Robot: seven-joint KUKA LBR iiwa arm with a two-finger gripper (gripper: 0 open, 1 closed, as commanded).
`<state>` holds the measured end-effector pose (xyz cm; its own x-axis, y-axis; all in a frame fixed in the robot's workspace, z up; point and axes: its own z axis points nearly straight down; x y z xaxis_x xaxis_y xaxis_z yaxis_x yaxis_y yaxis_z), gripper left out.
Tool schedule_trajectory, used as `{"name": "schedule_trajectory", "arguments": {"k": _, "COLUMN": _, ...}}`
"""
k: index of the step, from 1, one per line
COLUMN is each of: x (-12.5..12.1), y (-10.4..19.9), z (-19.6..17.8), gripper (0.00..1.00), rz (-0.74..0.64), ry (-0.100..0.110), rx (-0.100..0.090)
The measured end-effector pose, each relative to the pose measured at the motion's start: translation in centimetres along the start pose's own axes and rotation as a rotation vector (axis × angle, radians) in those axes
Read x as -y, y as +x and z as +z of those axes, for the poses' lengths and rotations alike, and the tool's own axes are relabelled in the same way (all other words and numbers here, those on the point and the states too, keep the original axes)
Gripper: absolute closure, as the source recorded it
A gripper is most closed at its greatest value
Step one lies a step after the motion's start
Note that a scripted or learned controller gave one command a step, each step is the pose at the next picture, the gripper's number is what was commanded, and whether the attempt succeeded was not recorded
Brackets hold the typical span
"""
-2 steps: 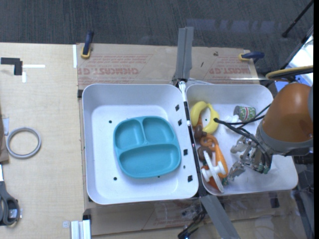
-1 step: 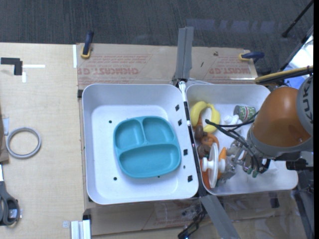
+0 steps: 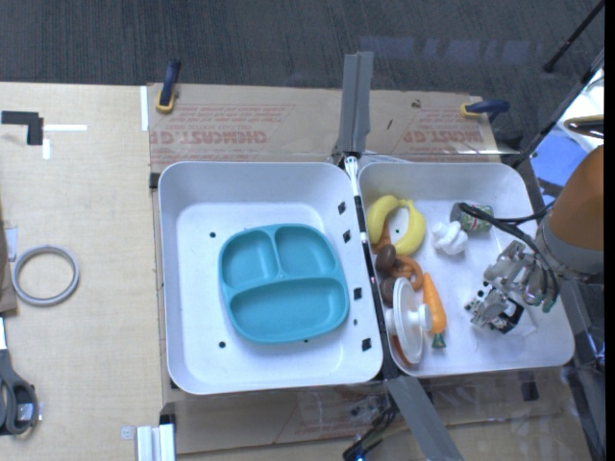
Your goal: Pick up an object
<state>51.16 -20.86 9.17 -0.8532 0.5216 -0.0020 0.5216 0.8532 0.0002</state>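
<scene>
My gripper (image 3: 492,307) hangs low over the right side of the right bin (image 3: 500,176), with the arm's orange band at the frame's right edge. Its fingers point down and to the left toward the bin floor, and I see nothing between them. Along the bin's left wall lie a yellow banana (image 3: 396,223), a brown piece (image 3: 388,258), an orange carrot (image 3: 433,305) and a clear white cup on its side (image 3: 407,320). A small white crumpled object (image 3: 449,237) and a small green-grey object (image 3: 475,216) rest near the bin's middle and back.
The left bin (image 3: 192,200) holds a blue divided plate (image 3: 284,282). A grey tape roll (image 3: 42,274) and scissors (image 3: 17,401) lie on the wooden bench to the left. A grey bar (image 3: 356,104) runs back from the bins' divider. Black cables trail from the wrist.
</scene>
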Motion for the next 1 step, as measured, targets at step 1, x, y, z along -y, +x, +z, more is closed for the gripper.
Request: {"name": "schedule_trajectory", "arguments": {"k": 1, "x": -2.73, "y": 5.65, "z": 0.04, "gripper": 0.00, "rz": 0.251, "ry": 0.000, "rx": -0.003}}
